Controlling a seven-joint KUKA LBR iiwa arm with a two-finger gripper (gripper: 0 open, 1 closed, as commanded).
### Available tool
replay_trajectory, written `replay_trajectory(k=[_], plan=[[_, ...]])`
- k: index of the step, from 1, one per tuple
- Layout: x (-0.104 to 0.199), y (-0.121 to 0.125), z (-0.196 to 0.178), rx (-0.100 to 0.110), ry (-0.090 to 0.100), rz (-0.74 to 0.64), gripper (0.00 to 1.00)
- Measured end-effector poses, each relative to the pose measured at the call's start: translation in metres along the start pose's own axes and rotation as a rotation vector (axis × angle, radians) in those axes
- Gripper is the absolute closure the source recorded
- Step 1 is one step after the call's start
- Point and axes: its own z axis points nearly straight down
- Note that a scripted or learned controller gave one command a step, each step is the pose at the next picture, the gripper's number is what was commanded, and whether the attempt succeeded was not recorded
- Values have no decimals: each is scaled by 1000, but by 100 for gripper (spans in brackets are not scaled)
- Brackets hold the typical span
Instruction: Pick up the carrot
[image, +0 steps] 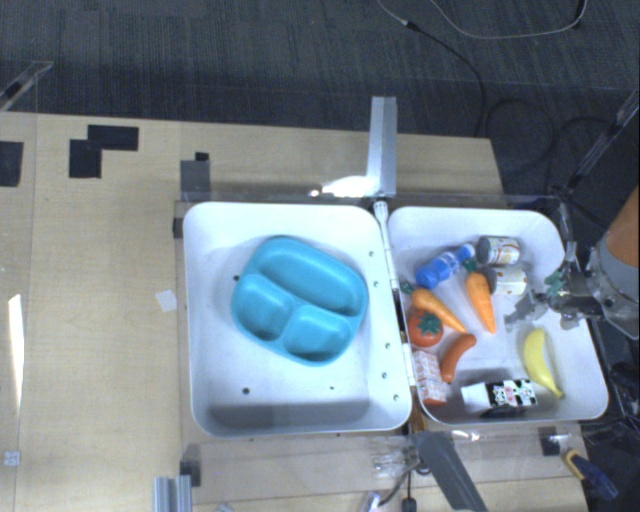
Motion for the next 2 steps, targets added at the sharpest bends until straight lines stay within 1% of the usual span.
replay_trajectory(k=[1,2], plan=[[11,43,106,3,1,147,0],[11,43,105,2,1,147,0]])
